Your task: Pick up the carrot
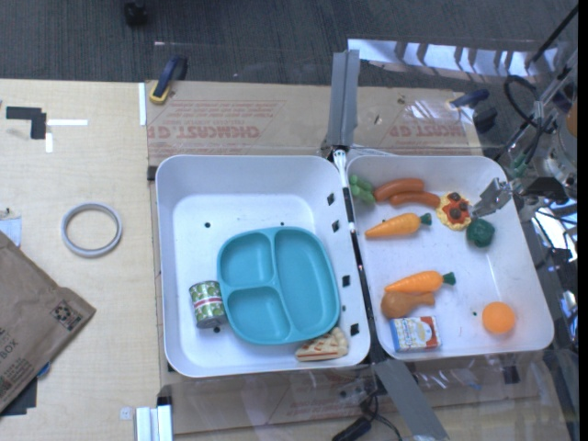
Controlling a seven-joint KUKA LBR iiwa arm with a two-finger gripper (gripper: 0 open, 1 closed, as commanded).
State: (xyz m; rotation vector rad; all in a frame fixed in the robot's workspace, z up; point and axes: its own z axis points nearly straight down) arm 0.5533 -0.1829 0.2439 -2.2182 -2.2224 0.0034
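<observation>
Both bins [175,246] look like smooth white plastic with a slight sheen. The divided teal plate [276,285] in the left bin is matt plastic. The two carrots [398,226] [418,282] (toys, by their even orange skin) look like smooth moulded plastic. Behind the bins lies printed brown cardboard [239,118], and the bench [64,173] to the left shows pale wood grain.

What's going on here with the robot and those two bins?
A robot arm reaches in over the right bin, its hand near the far right corner beside a small pizza and a green toy. It holds nothing. Two carrots lie untouched in that bin. The left bin holds a blue tray.
</observation>
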